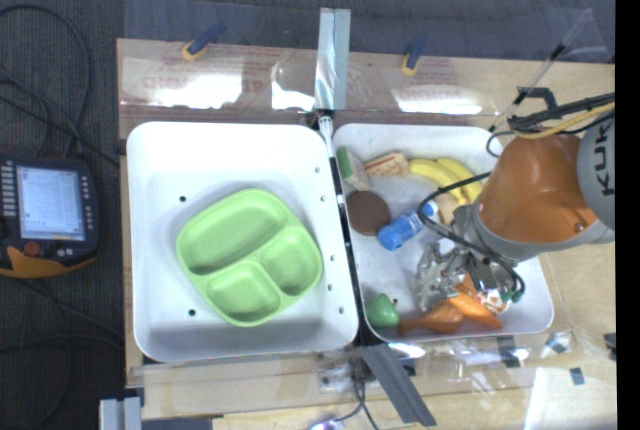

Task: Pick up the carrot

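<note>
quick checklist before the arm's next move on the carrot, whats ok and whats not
1. Carrot in view, lying at the right bin's near edge: ok.
2. Gripper above the carrot: ok.
3. Carrot between the fingers: cannot tell.
4. Room around carrot: not ok, green item touches its left end.
5. Green plate in the left bin, out of the way: ok.
</note>
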